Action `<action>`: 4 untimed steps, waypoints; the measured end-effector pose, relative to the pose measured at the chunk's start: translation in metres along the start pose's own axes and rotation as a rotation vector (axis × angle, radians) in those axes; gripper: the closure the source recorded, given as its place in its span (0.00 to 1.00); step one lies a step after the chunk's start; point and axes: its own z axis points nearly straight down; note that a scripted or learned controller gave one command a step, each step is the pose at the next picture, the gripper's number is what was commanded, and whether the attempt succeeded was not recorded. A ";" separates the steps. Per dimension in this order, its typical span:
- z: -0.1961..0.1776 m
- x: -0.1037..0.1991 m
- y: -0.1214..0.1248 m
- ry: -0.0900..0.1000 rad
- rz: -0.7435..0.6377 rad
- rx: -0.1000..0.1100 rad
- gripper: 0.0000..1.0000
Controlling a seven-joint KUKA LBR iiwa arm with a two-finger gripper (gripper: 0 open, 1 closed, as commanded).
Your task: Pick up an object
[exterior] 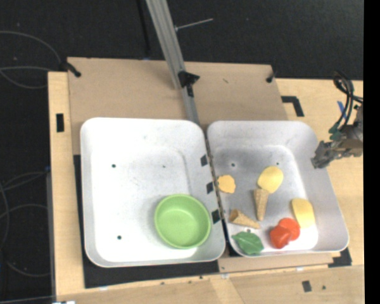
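Nearest the camera, along the lower edge of the right bin [316,138], a green leafy piece [248,242] lies at about six o'clock of that bin, with a red pepper-like piece [283,232] just beside it toward three o'clock; a yellow block [303,212] sits at the pepper's one o'clock, nearly touching it; a small tan wedge [243,219] lies at the green piece's twelve o'clock; across the divide, a green bowl [182,221] rests at five o'clock in the left bin [114,144]; farther up, an ice-cream cone with a yellow scoop [266,186] stands near the right bin's centre, and a small yellow-orange piece [226,184] lies at its nine o'clock by the inner wall; farthest, the gripper [323,156] hovers at three o'clock over the right bin's rim, well apart from every piece, carrying nothing; how wide it stands I cannot tell.
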 end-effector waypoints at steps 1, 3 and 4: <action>-0.005 0.046 0.021 0.002 -0.002 0.003 1.00; 0.020 0.141 0.044 0.001 0.001 0.007 1.00; 0.021 0.182 0.052 0.001 0.000 0.004 1.00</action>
